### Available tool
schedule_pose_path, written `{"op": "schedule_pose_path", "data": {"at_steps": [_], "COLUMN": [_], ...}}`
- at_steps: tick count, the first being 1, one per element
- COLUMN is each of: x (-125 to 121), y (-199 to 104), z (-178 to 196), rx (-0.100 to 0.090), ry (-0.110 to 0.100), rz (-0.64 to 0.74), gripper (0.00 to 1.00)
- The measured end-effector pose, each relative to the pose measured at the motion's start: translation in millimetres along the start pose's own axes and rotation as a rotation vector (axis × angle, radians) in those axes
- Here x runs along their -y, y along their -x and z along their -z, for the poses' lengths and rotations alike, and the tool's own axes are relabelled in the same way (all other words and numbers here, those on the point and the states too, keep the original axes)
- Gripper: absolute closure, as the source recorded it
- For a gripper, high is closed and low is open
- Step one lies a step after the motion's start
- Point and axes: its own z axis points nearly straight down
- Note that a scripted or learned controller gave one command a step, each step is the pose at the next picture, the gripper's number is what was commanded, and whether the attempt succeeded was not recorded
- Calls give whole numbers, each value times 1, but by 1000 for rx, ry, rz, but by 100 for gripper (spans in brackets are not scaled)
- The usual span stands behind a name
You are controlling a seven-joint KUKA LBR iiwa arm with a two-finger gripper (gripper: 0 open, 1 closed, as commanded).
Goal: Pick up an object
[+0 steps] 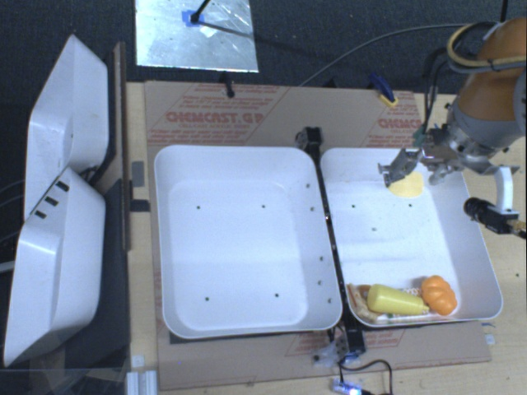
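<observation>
Two bins: left bin [239, 237], right bin [379, 237], side by side on the surface.
Hand [414, 166]: over the right bin's far end, just above a pale yellow disc [407, 187]; finger state cannot be told.
Other stock: yellow cone [395, 299], orange fruit [439, 295], near corner.
Advice: centre over the disc, descend straight, close low; thin, probably slips.

We see a flat pale-yellow piece [407, 187] lying just under the gripper [416, 169]; a yellow cone-shaped object [395, 299] and an orange pumpkin-like object [440, 295] lie well below it.
</observation>
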Motion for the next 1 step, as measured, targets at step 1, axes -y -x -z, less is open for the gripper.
{"op": "schedule_pose_path", "data": {"at_steps": [1], "x": [33], "y": [65], "z": [24], "rx": [2], "ry": [1], "rz": [-6], "gripper": [0]}}
